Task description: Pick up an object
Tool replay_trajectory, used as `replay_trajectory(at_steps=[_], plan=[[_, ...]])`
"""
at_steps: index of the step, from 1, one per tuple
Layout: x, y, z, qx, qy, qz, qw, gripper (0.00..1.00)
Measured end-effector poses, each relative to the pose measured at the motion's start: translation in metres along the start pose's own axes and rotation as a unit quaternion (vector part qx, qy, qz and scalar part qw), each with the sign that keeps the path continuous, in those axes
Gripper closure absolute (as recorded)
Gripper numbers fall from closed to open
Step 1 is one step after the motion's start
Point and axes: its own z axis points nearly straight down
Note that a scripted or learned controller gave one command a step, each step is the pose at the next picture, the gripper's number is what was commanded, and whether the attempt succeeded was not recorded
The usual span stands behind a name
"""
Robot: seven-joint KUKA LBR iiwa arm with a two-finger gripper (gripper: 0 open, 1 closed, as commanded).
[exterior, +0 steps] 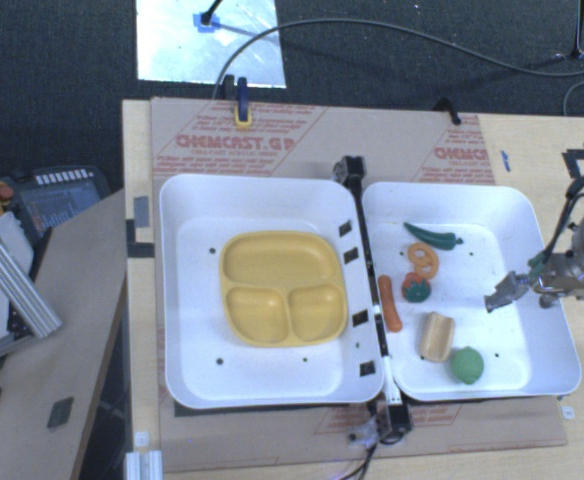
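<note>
The right bin (532, 218) holds several toy foods. A dark green pepper (433, 235) lies at the back, with an orange ring (423, 260) just in front of it. Below these is a small red and green piece (416, 289), and a thin orange-red stick (390, 303) lies along the bin's left wall. A tan block (435, 336) and a green ball (466, 365) sit toward the front. My gripper (517, 293) hangs low over the right side of this bin, well right of the foods and touching none of them.
The left bin (187, 228) carries a yellow divided plate (282, 288). A black divider (362, 268) runs between the bins. Cables cross the bench behind. A grey unit (57, 203) and a metal rail (12, 278) sit off the bench to the left.
</note>
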Motion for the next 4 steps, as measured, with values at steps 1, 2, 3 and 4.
replay_trajectory(at_steps=[1,2,3,4], plan=[[0.001,0.003,-0.006,-0.006,-0.001,-0.002,1.0,0.0],[-0.006,0.001,0.038,-0.005,-0.001,-0.001,1.0,0.0],[-0.003,0.006,0.099,-0.004,0.0,-0.001,1.0,0.0],[-0.002,0.007,0.118,-0.005,-0.001,-0.001,1.0,0.0]])
